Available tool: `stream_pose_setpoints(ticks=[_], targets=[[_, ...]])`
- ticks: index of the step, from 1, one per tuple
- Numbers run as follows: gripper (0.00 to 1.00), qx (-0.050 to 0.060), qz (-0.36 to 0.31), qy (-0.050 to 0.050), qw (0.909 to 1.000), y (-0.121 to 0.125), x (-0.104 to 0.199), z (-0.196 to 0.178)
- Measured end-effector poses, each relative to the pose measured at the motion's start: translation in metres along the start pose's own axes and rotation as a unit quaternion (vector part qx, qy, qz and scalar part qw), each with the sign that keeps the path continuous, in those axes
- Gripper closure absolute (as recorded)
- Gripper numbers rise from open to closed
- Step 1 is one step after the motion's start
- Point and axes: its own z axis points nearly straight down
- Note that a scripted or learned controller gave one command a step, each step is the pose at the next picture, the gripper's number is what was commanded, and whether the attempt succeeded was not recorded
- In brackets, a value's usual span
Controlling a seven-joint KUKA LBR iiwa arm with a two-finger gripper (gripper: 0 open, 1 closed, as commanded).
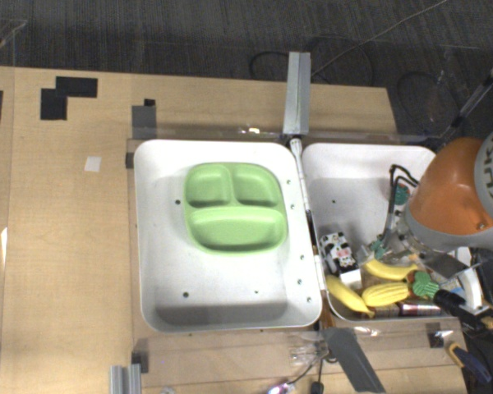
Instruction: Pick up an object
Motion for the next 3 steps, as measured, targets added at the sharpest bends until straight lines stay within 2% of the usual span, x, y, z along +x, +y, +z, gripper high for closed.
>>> stream_pose_setpoints(ticks=[1,2,3], targets=[[1.00,0.009,0.033,0.004,0.9994,0.126,-0.004,-0.079],[1.00,0.010,0.080,0.003,0.9967,0.094,-0.042,-0.202],[1.00,0.010,0.051,0.004,0.9986,0.071,-0.032,-0.250]])
